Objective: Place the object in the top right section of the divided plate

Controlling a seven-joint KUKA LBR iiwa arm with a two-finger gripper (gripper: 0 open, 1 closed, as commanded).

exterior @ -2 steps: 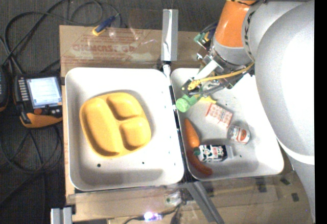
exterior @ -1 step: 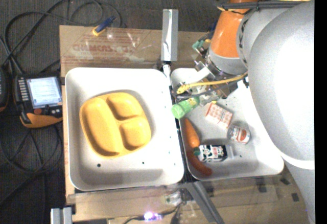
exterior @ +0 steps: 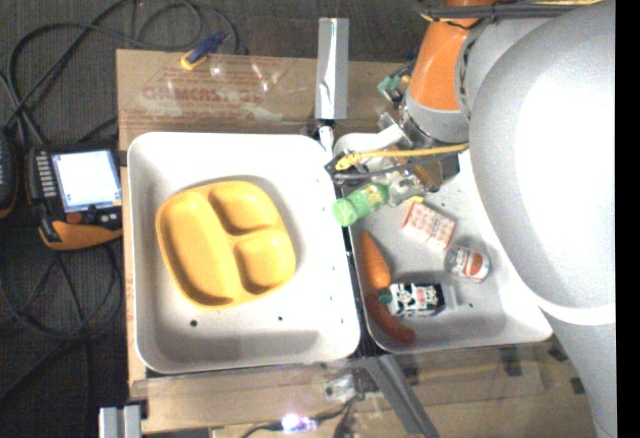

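A yellow divided plate [exterior: 230, 241] lies in the left white bin [exterior: 150, 326], with nothing in its sections. The right bin [exterior: 500, 326] holds a clear bottle with a green cap [exterior: 368, 200], an orange carrot [exterior: 375, 263], a brown sausage [exterior: 392, 326], a black-and-white carton [exterior: 418, 298], a red-and-white packet [exterior: 428, 224] and a small can [exterior: 468, 263]. My gripper [exterior: 398, 164] hangs over the far left corner of the right bin, just above the bottle. The wrist and a yellow cable hide its tips.
The grey arm [exterior: 550, 146] covers the right side of the right bin. A metal post [exterior: 332, 76] stands behind the bins' shared wall. A handheld screen [exterior: 80, 184] and cables lie on the floor to the left.
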